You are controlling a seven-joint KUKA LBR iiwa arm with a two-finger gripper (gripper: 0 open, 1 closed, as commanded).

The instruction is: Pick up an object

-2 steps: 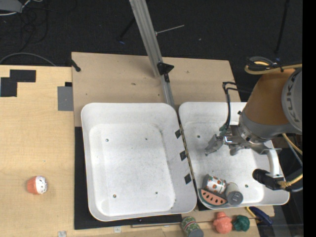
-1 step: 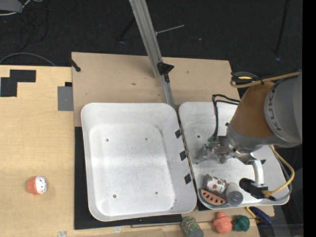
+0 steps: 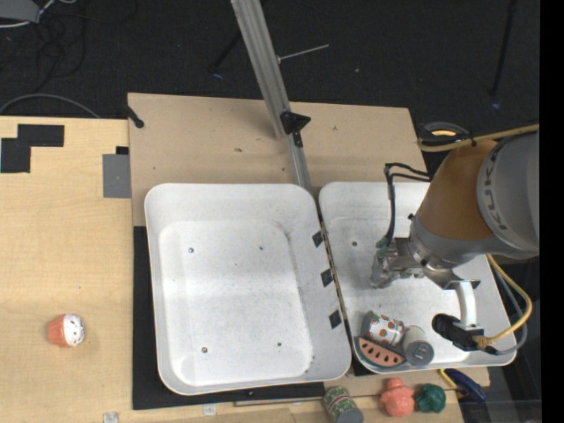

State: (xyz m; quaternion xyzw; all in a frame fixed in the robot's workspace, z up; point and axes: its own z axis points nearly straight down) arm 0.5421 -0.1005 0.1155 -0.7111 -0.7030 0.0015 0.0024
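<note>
Right white bin (image 3: 352,203): you'll find a small red-and-white can (image 3: 385,330), a watermelon-slice toy (image 3: 381,353) and a grey round cap (image 3: 419,353) at its near edge.
Can axis: lying left-right.
Claw (image 3: 384,270): low over the bin floor, beyond the can; grip state unreadable.

1. Even overhead light keeps the two shallow white plastic bins (image 3: 231,203) bright, nearly washed out left of the two-finger gripper (image 3: 386,267).
2. The black floor (image 3: 176,33) far above the gripper stays dim.
3. Shadows are soft; a faint one lies beneath the gripper.
4. Focus is slightly soft overall.
</note>
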